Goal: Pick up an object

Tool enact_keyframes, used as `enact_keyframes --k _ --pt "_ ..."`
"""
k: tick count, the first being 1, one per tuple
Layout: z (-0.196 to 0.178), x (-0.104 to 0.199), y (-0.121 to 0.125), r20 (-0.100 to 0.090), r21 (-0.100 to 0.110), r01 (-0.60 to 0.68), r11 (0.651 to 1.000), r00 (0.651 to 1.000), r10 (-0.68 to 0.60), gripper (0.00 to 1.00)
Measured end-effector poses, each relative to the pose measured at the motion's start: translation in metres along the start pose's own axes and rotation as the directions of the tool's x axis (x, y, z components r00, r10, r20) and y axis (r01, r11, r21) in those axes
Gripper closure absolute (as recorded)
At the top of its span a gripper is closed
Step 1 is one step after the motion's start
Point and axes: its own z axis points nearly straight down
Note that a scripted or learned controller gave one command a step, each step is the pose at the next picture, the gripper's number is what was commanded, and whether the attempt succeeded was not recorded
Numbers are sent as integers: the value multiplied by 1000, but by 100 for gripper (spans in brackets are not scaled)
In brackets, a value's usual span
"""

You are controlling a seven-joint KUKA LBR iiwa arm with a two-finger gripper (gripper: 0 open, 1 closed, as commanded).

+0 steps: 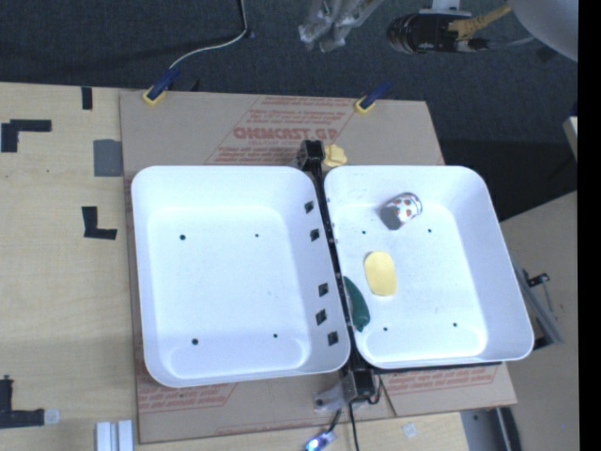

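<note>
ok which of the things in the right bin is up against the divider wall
The dark green piece, lying along the right bin's left wall. The yellow oval and the small grey and red object sit out on the floor.

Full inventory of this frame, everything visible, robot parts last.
White bins: 2, side by side on the brown board.
Yellow oval object: 1, middle of right bin.
Grey rounded object with red and white markings: 1, upper part of right bin.
Dark green object: 1, at right bin's left wall, near the front.
Black clips: several, along the seam between the bins.
Blue and yellow clamps: 2, at the board's far corners.
White cable: 1, on the dark floor, top left.
Gripper: 1, blurred, above the bench at top, holding nothing visible.
</note>
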Motion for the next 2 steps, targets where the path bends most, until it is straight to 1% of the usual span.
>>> enact_keyframes --k 1,2 --pt "84 31 -80 1 20 6 1000 1000 -6 100" --pt "22 87 -22 -2 1 5 1000 1000 -5 100"
